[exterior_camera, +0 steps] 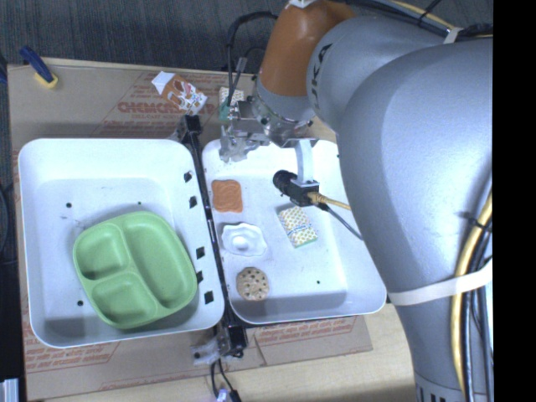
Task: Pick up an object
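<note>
Four small things lie in the bin (335, 275) nearer the arm. An orange-brown square (227, 196), a white fried-egg shape (242, 241) and a round speckled biscuit (252, 283) run in a line along the edge it shares with the other bin (33, 157). The square is farthest back and the biscuit is by the near corner. A patterned sachet (298, 226) lies toward the middle, apart from that line. The other bin carries a green divided plate (134, 266) in its near half.

The gripper (237, 145) hangs over the far corner of that shared edge, just beyond the square. It is blurred from where I stand, so I cannot tell how wide it is set. I see nothing carried in it.

The square looks the likeliest pick, being closest. It seems thin, flat and light, perhaps a toy slice of toast, so weight should be no trouble. The trouble is height, since it lies flat on the bin floor and offers little to take hold of. I would come straight down and pinch across two opposite sides, far and near. The side-to-side pair sits close to the dividing wall and leaves little room. If it is smooth plastic it may skid.
</note>
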`<state>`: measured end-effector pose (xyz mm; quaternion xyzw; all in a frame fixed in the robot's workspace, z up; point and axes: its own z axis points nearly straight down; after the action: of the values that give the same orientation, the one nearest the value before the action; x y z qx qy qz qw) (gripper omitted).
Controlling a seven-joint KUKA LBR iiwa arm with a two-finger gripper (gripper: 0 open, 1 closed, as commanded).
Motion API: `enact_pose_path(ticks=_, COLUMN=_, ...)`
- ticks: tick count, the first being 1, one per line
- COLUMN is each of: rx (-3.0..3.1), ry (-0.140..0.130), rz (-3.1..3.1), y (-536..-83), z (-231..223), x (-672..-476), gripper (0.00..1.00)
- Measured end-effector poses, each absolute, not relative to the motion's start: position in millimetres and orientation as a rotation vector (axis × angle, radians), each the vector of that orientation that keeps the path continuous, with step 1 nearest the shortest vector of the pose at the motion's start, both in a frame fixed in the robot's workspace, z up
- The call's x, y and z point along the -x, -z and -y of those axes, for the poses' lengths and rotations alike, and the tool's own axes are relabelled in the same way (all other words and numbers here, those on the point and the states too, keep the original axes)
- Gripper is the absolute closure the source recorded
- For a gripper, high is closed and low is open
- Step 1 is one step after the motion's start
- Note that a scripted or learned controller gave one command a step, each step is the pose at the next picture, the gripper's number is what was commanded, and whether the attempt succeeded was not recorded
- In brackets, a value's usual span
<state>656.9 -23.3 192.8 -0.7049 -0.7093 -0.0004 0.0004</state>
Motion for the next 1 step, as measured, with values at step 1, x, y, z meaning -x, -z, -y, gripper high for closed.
enact_pose_path(ticks=1, rx=2.21, ry=0.0, rz=2.23, y=-191.7, z=-86.4, x=-656.1, gripper=1.0)
